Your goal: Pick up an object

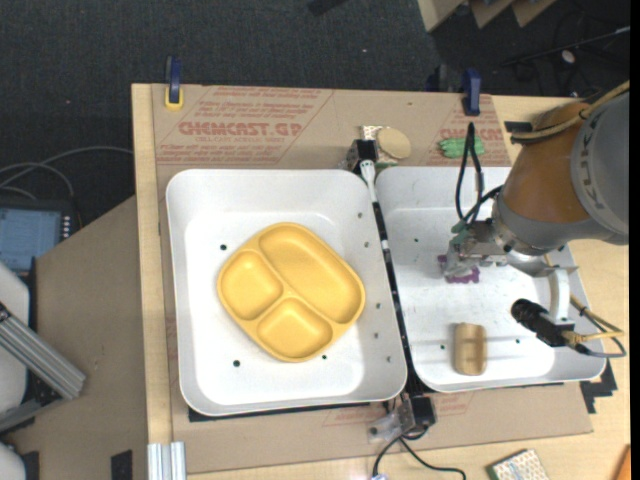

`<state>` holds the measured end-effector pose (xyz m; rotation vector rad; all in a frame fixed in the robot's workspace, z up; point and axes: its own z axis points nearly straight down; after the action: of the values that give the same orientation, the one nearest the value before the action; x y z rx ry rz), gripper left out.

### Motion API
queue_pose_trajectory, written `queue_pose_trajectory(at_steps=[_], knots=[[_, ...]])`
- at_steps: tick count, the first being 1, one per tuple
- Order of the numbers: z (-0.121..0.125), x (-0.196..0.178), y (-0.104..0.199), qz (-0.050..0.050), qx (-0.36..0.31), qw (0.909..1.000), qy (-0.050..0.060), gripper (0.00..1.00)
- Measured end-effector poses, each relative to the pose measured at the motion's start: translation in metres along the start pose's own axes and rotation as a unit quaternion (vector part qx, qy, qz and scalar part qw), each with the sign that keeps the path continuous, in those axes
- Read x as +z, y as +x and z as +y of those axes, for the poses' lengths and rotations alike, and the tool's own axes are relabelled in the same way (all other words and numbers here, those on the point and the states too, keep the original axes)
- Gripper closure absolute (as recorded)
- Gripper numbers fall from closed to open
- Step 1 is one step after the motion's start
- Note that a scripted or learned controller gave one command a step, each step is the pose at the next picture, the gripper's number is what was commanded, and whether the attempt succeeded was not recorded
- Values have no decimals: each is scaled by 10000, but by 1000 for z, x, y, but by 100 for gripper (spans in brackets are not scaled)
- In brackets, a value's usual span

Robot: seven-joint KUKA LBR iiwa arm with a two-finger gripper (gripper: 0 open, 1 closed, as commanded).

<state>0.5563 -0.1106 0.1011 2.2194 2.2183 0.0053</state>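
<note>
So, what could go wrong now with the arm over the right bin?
1. The purple object under the pincer looks small and low against the right bin floor; the grasp may miss it or nudge it aside.
2. The pincer partly hides it from the camera, so a failed pick could be hard to notice.

Smooth glossy yellow plastic plate (290,290), white bins (200,368) of smooth faintly shiny plastic, matt tan wood-like block (468,348), bench sheet (250,118) of matt brown printed paper

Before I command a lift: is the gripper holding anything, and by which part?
Cannot tell: the gripper sits over a small purple object in the right bin; the contact is hidden.
</note>
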Motion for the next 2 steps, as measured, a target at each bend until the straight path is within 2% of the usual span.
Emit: queue_pose_trajectory(at_steps=[1, 2], knots=[[0, 1, 0, 1, 3, 10000, 6, 0], [-11, 18, -26, 4, 11, 10000, 48, 0]])
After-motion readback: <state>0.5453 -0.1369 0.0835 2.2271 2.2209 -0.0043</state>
